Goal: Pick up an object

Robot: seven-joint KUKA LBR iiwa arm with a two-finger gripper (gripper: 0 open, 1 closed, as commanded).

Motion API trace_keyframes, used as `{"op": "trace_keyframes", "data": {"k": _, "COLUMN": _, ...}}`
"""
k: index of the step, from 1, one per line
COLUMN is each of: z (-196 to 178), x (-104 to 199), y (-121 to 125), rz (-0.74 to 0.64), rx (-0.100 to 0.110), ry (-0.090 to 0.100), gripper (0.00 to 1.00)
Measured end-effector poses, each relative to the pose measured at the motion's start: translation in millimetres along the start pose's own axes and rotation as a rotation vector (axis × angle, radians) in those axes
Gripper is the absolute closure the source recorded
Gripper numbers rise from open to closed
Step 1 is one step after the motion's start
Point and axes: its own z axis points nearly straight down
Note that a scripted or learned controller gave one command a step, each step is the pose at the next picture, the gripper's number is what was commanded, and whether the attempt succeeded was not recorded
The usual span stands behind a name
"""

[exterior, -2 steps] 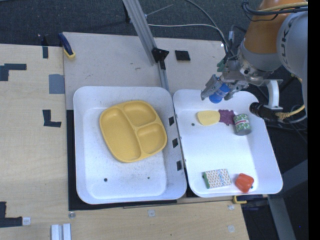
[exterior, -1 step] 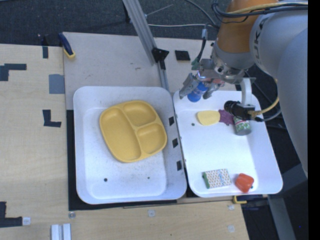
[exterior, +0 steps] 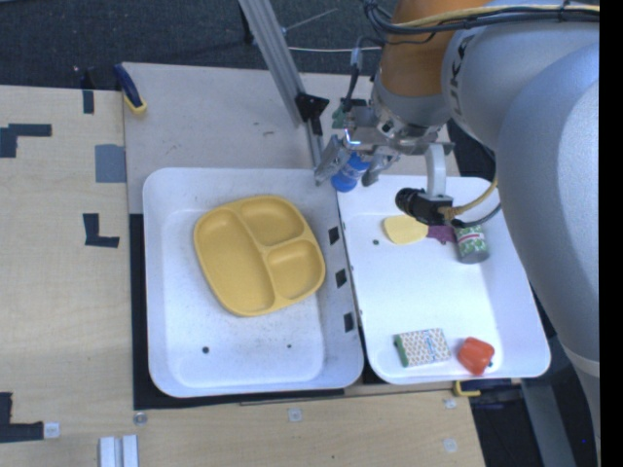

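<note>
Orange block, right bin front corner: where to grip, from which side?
Take the orange block across its short sides, coming straight down. It lies low near the right bin's rim, and the patterned packet sits just left, so a sideways approach looks cramped.

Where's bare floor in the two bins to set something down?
Right bin: the middle is bare, between the yellow piece above and the patterned block and red object below. Its top is crowded, with the green can and the gripper over a blue object. Left bin: bare strip below the yellow plate.
</note>
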Motion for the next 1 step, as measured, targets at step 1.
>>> {"op": "trace_keyframes", "data": {"k": 1, "z": 2.6, "x": 49.6, "y": -6.5, "rz": 0.0, "rx": 0.001, "ry": 0.0, "gripper": 1.0}}
